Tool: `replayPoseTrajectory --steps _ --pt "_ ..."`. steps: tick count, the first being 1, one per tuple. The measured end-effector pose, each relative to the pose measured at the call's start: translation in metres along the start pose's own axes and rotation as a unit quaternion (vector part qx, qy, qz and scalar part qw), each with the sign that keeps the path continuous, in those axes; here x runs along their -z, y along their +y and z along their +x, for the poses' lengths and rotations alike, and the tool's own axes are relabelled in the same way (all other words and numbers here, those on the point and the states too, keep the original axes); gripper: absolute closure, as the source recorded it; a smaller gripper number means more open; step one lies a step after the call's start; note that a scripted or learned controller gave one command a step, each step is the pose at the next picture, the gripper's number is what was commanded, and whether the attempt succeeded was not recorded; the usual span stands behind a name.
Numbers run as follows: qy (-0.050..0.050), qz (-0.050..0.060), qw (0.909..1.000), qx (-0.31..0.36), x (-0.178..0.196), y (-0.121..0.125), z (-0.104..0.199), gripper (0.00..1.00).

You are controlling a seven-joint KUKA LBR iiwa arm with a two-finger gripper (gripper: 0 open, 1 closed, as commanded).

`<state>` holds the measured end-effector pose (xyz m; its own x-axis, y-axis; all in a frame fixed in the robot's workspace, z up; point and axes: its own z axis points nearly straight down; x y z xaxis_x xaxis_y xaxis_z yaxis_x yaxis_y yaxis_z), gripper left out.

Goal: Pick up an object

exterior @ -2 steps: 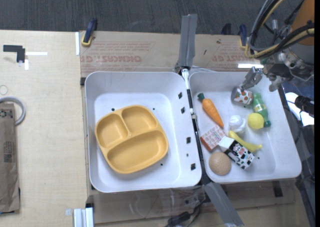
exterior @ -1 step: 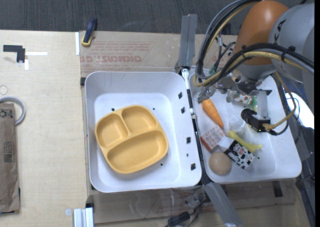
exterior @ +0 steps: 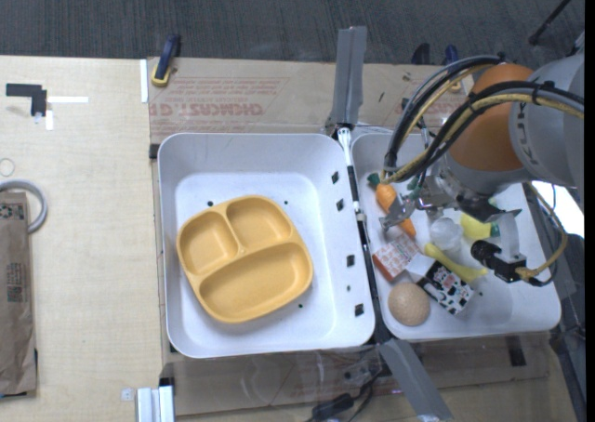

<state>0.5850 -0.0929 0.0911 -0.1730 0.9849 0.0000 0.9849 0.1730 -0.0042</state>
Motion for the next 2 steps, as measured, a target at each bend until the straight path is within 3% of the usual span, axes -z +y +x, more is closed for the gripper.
replayPoseTrajectory --steps 1,2 --pt "0.000 0.002 1.0000 -0.002 0.006 0.000 -0.001 1.00" --pt "0.001 0.003 0.9991 0.042 0.097 0.050 0.010 1.00"
